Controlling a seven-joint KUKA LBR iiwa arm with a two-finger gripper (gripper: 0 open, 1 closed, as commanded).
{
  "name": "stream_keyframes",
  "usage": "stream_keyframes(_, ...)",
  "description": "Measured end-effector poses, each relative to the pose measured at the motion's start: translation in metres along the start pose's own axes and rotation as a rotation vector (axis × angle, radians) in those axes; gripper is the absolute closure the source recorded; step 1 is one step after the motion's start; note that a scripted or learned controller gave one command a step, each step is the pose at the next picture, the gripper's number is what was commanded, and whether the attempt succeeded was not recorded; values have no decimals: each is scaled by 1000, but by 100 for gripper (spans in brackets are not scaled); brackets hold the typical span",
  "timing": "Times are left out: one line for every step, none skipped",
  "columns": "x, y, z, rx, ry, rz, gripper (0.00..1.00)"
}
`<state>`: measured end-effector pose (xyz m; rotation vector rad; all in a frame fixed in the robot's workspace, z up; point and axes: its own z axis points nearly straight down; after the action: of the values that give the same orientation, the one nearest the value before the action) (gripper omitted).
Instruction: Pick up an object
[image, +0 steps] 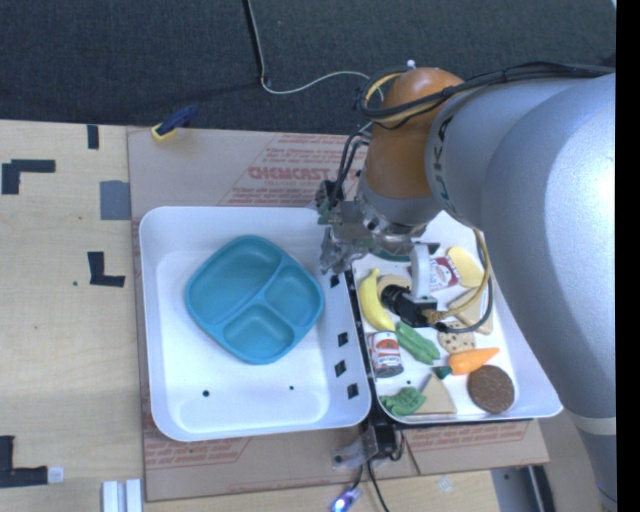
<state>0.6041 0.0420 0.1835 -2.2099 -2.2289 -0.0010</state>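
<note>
- Camera view: gripper (345, 243) low at right bin's (535, 392) far-left corner; grip state can't tell.
- Banana (375, 301) just beside it, carrot (470, 361) and can (386, 353) nearer camera.
- Judgement: approach step, nothing lifted; next needs centring over banana.

Grey arm (530, 190) reaches left, wrist seemingly pointing down.

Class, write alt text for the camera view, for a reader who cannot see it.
A grey arm with an orange band reaches from the right over the right bin, which holds toy food including a banana and a carrot. The left bin holds a blue divided plate.
</note>
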Motion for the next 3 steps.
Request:
stream_keyframes(-5,0,0,1,-3,7,0)
stream_keyframes(60,-38,-144,-13,2,-1,0)
stream_keyframes(56,-39,-145,2,-5,5,100)
